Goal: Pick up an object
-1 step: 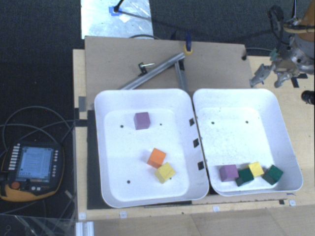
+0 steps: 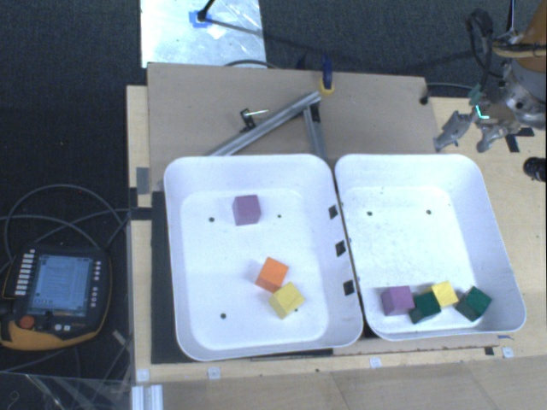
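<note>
Gripper sitting at upper right of the frame, just past the far rim of the right bin, fingers spread apart and gripping nothing. Left bin holding a purple cube toward its upper middle, plus an orange cube and a yellow cube touching each other lower down. Right bin's lower edge showing a row: a second purple cube, a dark green cube, a small yellow cube, another green cube. Teach pendant lying at lower left of the frame, off the bench.
</note>
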Controlling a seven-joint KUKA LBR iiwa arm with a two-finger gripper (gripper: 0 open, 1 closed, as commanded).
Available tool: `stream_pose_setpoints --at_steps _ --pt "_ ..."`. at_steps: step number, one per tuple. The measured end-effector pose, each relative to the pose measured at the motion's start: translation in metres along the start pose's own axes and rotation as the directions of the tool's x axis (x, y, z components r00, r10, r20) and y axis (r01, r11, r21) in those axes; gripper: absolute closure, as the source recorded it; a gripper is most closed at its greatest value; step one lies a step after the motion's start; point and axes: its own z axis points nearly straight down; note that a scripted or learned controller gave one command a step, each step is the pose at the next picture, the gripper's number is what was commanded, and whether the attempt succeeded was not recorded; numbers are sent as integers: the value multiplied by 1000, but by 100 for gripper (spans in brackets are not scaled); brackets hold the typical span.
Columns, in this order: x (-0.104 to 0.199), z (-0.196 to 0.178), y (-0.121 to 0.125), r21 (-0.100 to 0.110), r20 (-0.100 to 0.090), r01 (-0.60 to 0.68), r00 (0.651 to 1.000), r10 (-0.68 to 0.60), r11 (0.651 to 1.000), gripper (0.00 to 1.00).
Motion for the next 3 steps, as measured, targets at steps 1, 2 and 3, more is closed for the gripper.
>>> stream_pose_setpoints --at_steps 1,2,3 --pt "5 61 -1 5 -2 0 1000 0 1000 0" --pt "3 123 1 5 -2 -1 1000 1 1000 0" --pt "3 168 1 4 -2 0 1000 0 1000 0"
